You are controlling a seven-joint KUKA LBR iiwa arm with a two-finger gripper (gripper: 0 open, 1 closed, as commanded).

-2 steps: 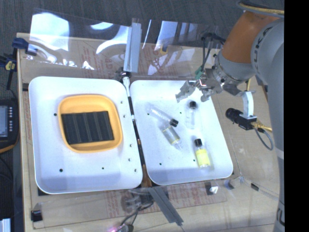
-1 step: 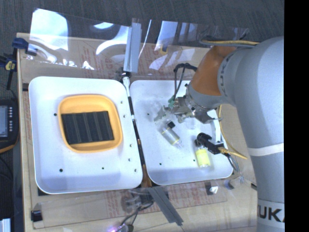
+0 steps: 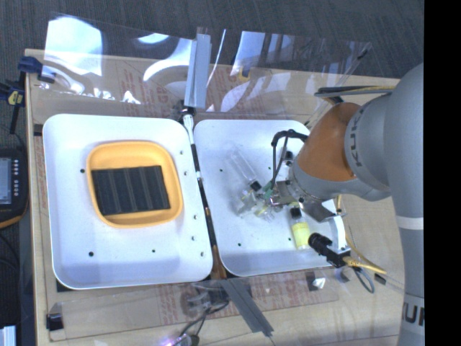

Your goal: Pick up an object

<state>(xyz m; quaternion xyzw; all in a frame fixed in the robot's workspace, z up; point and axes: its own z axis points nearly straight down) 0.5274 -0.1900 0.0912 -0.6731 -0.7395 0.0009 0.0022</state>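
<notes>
While the gripper (image 3: pixel 277 197) hangs over clear plastic clutter (image 3: pixel 252 197) in the right bin (image 3: pixel 216 193), finger state unclear, that clutter looks light, slippery; grasp its middle.

Gripper (image 3: pixel 279 193) low over right bin (image 3: pixel 223 244), beside clear object (image 3: pixel 251 202).

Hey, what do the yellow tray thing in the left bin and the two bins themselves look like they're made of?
Yellow tray: likely matte moulded plastic or foam, with soft rounded edges and a dark ribbed insert.
Left bin and right bin: probably smooth white moulded plastic, with rounded corners and a slight sheen.
</notes>
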